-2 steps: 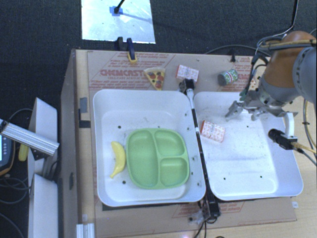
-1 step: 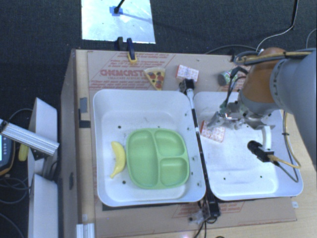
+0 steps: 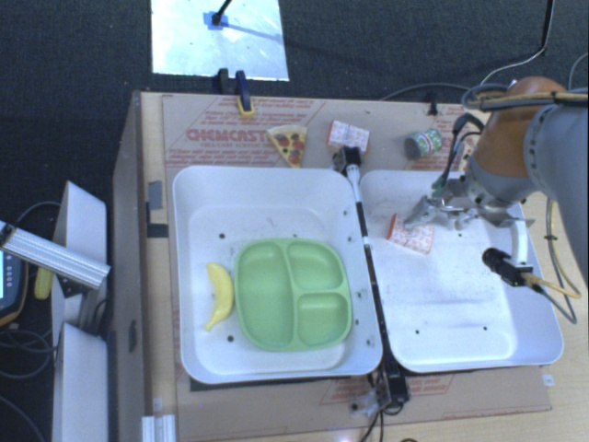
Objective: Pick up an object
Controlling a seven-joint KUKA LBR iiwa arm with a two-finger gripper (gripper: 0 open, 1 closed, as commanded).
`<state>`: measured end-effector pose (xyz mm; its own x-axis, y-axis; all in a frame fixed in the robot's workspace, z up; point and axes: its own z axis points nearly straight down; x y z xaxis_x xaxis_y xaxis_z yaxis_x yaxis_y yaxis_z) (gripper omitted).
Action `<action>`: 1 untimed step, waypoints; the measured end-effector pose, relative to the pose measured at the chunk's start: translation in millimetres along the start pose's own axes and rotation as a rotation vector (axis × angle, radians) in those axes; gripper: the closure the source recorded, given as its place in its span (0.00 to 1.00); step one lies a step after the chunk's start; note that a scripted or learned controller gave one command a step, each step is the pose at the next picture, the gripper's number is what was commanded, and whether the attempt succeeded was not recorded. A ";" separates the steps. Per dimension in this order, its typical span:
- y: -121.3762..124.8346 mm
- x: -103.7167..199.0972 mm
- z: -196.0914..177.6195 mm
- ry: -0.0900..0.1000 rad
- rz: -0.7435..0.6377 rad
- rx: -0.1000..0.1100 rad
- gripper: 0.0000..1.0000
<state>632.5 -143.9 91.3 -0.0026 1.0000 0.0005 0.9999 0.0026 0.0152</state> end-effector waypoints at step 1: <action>-14.7 42.9 0.1 -0.004 0.001 -0.002 0.00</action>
<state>617.7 -101.1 91.0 -0.0015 1.0000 -0.0035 0.9999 0.0016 0.0169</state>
